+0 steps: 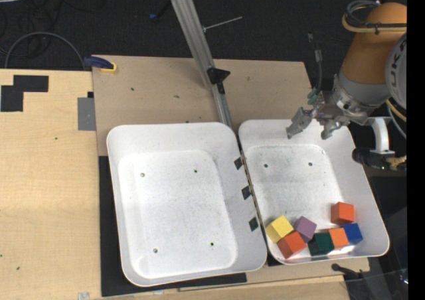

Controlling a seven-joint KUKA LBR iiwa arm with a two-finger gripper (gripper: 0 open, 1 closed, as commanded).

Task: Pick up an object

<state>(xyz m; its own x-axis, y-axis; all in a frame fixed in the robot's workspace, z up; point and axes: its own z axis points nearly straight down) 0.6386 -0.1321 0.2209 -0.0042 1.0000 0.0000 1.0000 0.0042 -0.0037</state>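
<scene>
Several small blocks lie at the near end of the right bin [372,206]: a yellow block [280,227], a purple block [305,227], a red-orange block [291,244], a dark green block [321,243], an orange block [339,237], a blue block [352,233] and another orange-red block [342,212] set slightly apart. My gripper [311,127] hangs over the far edge of the right bin, well away from the blocks. Its two grey fingers are spread apart with nothing between them.
The left bin [123,152] lies beside the right one, joined by black clips [245,192] along the shared edge. A slanted aluminium rail [197,40] rises from behind the bins. The arm's orange band [372,53] is at the upper right.
</scene>
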